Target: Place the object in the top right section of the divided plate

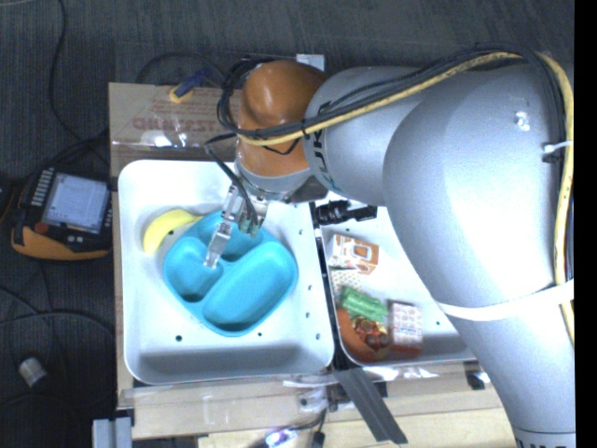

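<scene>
The gripper (224, 234) hangs over the blue divided plate (244, 287) in the left bin (149, 343) — finger state can't be told — yellow object (165, 227) at the plate's far-left edge.

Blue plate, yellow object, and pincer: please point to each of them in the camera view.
Blue plate (250, 292): camera view, floor of its large section.
Yellow object (163, 226): camera view, its visible top, beside the plate's upper left rim.
Pincer (216, 248): camera view, between its fingertips, above the plate.

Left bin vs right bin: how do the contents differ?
The left bin holds a blue divided plate with a yellow object at its edge; the right bin holds small printed packets. The gripper hangs over the left bin, while the arm covers much of the right bin. Both are shallow and white.
</scene>
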You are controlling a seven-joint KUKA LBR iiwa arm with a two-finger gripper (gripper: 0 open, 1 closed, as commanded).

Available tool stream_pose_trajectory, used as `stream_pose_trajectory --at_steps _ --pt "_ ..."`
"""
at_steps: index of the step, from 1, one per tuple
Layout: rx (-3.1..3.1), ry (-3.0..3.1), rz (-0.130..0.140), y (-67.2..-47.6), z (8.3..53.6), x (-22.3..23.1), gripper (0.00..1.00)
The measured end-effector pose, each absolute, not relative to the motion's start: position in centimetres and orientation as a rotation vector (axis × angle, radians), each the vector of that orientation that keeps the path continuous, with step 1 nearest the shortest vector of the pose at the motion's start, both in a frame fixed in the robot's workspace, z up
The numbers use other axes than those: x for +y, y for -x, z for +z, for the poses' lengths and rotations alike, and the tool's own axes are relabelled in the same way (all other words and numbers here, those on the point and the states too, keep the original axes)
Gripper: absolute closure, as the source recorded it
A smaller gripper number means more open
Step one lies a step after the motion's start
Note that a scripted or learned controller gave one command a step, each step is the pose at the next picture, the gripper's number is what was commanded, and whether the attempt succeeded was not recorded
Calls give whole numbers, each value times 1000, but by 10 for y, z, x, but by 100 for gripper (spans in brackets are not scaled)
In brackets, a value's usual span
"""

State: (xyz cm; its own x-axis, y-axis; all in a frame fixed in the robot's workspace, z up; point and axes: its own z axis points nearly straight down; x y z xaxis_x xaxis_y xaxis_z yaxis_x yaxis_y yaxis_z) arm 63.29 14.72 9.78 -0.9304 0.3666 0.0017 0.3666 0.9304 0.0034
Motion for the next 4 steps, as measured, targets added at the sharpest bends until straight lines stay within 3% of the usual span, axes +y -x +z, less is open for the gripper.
stream_pose_trajectory --at_steps 4 --pt "-3086 586 -6 -633 98 147 0"
